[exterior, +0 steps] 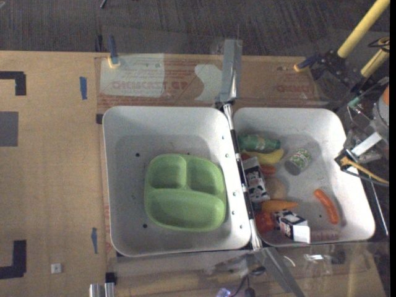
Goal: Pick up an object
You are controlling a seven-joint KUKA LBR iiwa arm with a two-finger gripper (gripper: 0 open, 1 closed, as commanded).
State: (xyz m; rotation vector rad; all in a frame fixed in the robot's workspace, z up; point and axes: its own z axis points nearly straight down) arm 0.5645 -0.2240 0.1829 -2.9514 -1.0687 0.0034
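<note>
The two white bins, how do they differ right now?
The left bin holds one thing, a green divided plate lying flat near its middle. The right bin holds many small items, among them a banana, a small can and an orange sausage-shaped piece, mostly crowded toward its left wall. Both are shallow, white, roughly square, and sit side by side.

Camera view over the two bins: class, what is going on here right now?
A robot arm sits at the right edge, beside the right bin, and nothing is seen in its grasp. That bin holds toy food: a banana, a green can, a hot dog, a carrot and two small cartons. The left bin holds a green divided plate. No object has been picked yet.
</note>
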